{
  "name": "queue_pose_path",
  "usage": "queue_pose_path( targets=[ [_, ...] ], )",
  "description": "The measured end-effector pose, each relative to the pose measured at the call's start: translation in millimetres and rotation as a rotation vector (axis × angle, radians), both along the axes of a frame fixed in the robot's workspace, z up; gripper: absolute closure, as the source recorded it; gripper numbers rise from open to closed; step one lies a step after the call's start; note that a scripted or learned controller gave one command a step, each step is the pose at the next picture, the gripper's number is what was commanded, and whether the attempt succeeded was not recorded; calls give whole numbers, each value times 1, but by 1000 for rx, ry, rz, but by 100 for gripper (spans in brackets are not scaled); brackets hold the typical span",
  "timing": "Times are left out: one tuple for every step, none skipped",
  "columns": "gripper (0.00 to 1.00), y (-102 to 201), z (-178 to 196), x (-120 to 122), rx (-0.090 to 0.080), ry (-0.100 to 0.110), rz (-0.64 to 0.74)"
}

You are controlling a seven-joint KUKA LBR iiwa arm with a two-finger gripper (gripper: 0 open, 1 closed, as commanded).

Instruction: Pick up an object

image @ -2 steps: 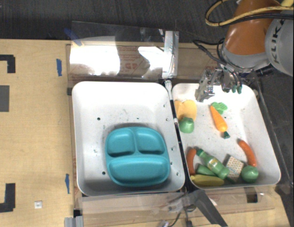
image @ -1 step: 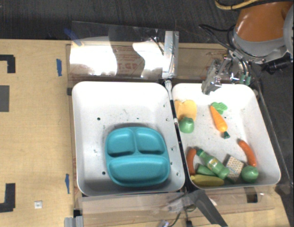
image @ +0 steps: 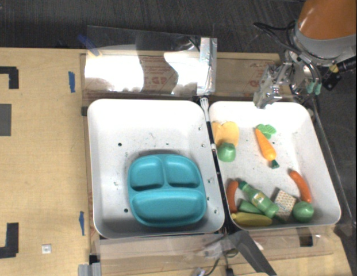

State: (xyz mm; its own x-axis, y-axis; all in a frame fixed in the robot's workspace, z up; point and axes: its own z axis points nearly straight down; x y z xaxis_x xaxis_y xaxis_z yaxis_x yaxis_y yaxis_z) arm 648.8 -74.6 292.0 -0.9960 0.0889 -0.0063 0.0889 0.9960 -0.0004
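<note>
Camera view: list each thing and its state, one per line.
Teal tray: flat in left bin, compartments bare.
Carrot: lying loose in right bin.
Green bottle: on its side.
Gripper: above right bin's far edge, holding nothing.

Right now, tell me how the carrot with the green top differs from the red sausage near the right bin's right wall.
The carrot is orange with a green leafy top; the sausage is plain red-orange all over. The carrot tapers to a point; the sausage has rounded ends. The carrot lies higher in the view, in open space; the sausage lies lower, by the wall. Both lie flat, slanting the same way, in the right bin.
</note>
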Motion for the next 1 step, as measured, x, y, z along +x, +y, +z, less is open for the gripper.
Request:
queue_pose_path(
  targets=[
    [100, -2, -27, -55, 1, 8, 32]
  ],
)
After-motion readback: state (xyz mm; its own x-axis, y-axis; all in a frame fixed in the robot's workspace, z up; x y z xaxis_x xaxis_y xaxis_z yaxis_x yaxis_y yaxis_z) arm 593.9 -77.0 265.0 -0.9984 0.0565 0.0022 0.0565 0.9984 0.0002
